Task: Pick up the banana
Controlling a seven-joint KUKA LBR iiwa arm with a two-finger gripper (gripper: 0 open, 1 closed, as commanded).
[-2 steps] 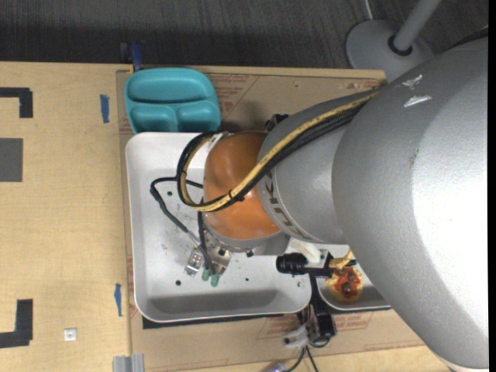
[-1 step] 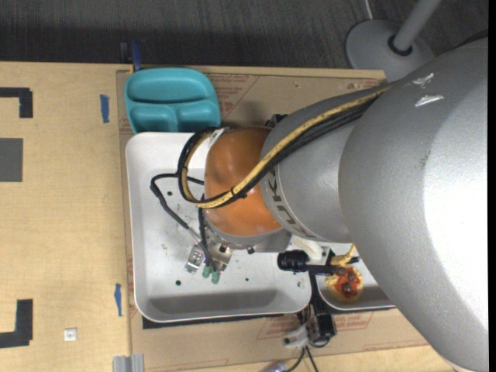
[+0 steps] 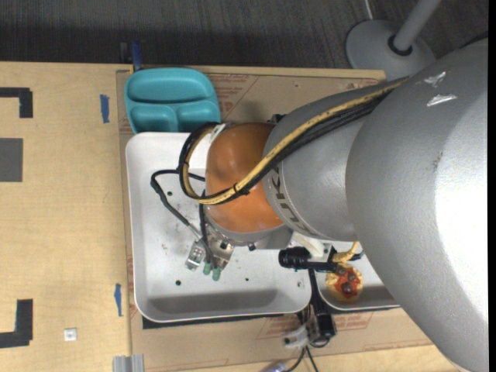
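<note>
Yellow banana [image 3: 354,248], mostly hidden, well apart from hand [image 3: 211,272] in neighbouring bin [image 3: 155,215]; grip state unreadable.

No readable text, labels, brands or numbers on anything in view

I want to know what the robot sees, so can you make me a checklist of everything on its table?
Surface: cardboard-covered bench bearing two white bins; left bin, right bin.
Job's things: banana, nothing seen.
Clutter: teal tray above the left bin; a red and yellow object in the right bin, too hidden to name.
Gripper: gripper low over the left bin's floor, nothing seen between its fingers.
Cables: black and yellow cables along the arm.
Surroundings: grey stand base, blue tape marks.
</note>
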